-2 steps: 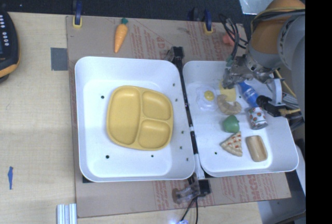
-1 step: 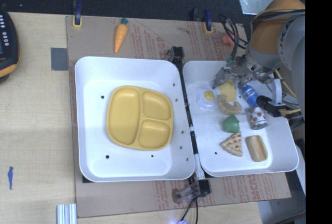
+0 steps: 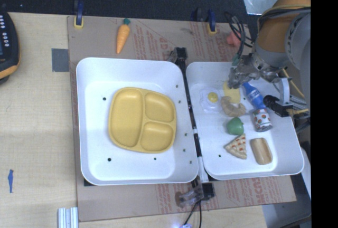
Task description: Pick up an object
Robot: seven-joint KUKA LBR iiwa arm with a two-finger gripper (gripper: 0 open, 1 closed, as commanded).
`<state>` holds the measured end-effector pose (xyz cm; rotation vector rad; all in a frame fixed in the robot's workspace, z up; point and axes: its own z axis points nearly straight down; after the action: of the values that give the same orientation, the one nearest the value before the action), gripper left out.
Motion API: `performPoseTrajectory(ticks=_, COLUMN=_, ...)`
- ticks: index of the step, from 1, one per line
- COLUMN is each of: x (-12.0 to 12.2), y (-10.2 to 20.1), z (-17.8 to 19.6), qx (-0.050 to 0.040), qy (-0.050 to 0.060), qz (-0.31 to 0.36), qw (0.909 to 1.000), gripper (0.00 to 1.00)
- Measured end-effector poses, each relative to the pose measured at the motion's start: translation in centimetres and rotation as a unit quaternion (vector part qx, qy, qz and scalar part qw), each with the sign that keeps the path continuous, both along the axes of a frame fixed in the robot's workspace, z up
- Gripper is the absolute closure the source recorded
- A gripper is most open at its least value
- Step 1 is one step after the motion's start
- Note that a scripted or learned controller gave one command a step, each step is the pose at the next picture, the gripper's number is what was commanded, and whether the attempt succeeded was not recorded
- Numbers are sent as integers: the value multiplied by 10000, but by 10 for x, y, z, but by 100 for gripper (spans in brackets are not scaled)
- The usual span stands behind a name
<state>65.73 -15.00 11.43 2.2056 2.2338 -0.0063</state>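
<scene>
We see two white bins side by side: the left bin (image 3: 90,116) holds a yellow divided plate (image 3: 141,119) near its middle. In the right bin (image 3: 296,161) lie a fried egg (image 3: 212,98), a green ball (image 3: 235,126), a pizza slice (image 3: 237,146), a bread roll (image 3: 261,151), a small can (image 3: 262,119) and a blue bottle (image 3: 253,96). The gripper (image 3: 238,75) hangs over that bin's far edge. A toy carrot (image 3: 122,37) lies beyond the left bin.
</scene>
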Motion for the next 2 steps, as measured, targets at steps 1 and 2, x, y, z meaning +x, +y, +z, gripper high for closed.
performPoseTrajectory(ticks=1, x=0, y=0, z=0, qx=-1, qy=5, qz=10, qw=10000, gripper=0)
performPoseTrajectory(ticks=2, x=-65, y=6, z=-24, qx=28, qy=49, qz=-52, qw=10000, gripper=0)
